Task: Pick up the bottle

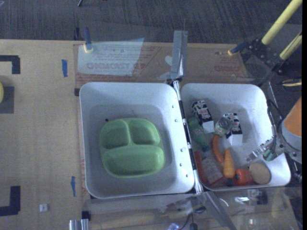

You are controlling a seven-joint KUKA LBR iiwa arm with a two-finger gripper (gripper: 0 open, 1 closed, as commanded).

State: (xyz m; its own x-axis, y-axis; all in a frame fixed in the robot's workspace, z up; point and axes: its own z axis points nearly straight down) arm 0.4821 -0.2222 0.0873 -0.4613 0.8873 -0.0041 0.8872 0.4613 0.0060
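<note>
My metal two-finger gripper (263, 152) hovers at the right bin's (249, 92) right edge; I cannot tell its opening. The small clear bottle (222, 126) lies mid-bin, apart from it.

**Grey arm, orange band, metal gripper**

By the right bin's (261, 94) outer wall, the arm (292, 135) shows a rounded orange band above a grey wrist. The gripper (263, 152) over that bin's right edge is silvery metal with a small green spot.
</note>
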